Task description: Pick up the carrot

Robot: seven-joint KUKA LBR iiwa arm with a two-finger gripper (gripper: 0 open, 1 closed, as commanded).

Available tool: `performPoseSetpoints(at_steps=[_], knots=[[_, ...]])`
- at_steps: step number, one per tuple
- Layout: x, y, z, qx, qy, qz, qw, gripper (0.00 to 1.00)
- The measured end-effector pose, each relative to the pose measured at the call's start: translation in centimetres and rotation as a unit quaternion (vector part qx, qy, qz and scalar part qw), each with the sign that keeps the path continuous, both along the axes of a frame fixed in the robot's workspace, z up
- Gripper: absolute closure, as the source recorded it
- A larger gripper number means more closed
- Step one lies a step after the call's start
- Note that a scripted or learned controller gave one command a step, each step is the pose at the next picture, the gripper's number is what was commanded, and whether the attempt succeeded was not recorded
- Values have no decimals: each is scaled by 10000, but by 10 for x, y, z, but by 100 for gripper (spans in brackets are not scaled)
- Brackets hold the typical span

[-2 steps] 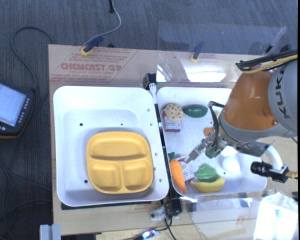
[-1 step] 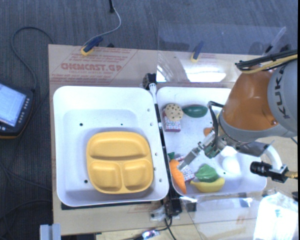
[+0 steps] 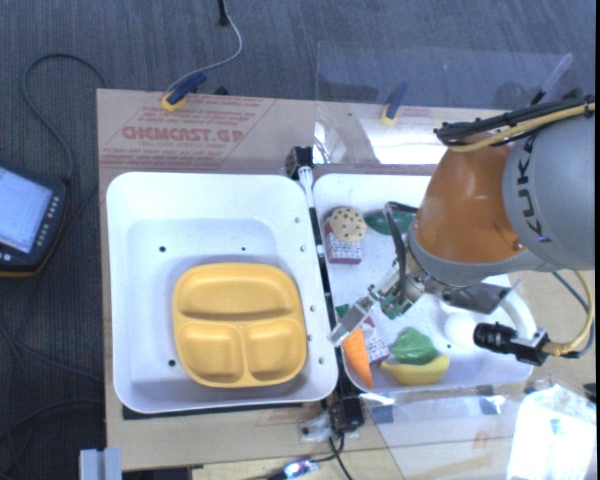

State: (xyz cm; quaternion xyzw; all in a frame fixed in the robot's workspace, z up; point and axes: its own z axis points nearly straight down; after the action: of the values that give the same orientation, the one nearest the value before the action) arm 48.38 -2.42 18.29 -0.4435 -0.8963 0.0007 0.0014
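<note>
The carrot is a short orange piece lying at the front left corner of the right bin, close to the wall between the two bins. My gripper hangs low over that bin, just above and behind the carrot, with its tip reaching toward the dividing wall. Nothing is visibly held. The grey arm with its orange band covers the middle of the right bin.
A green leafy toy and a yellow banana-like piece lie right of the carrot, with a small packet between. A cookie on a red pack sits further back. The left bin holds a yellow divided plate.
</note>
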Motion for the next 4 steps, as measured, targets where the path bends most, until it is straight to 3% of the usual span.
performPoseSetpoints(at_steps=[1, 4], knots=[[0, 20, 0, -1, -8, -206, 9998, 0], [0, 20, 0, -4, -6, -205, 9998, 0]])
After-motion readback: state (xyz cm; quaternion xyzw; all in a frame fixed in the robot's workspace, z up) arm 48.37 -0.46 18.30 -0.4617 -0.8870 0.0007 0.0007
